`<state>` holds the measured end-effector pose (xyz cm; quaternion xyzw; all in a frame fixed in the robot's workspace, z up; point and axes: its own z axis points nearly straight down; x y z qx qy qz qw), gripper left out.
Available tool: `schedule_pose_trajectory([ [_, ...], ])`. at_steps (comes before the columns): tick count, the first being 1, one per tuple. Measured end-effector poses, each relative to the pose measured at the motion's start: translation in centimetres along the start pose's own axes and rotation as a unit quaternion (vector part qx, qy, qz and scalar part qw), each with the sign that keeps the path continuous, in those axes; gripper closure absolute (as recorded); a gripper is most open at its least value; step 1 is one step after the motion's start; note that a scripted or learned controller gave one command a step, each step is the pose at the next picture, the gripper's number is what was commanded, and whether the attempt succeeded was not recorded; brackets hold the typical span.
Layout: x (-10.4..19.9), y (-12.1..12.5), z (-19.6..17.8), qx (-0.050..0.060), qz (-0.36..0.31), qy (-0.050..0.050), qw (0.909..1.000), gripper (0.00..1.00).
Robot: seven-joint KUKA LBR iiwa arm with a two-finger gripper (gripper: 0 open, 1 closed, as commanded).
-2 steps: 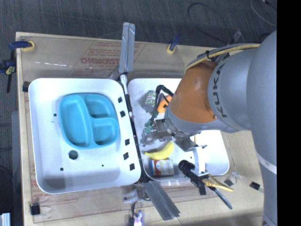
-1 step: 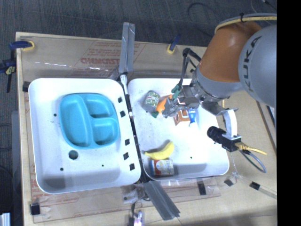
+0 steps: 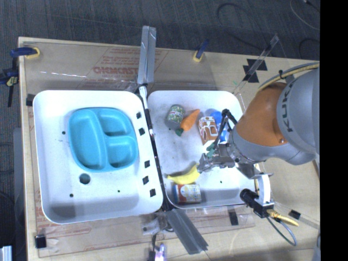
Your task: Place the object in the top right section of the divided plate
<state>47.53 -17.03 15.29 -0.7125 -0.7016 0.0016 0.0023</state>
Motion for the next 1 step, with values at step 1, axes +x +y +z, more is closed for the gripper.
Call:
schedule_pose_trajectory([
  [1, 7.43, 0.05, -15.67, -0.003, -0.117, -0.001, 0.9931, 1.0],
])
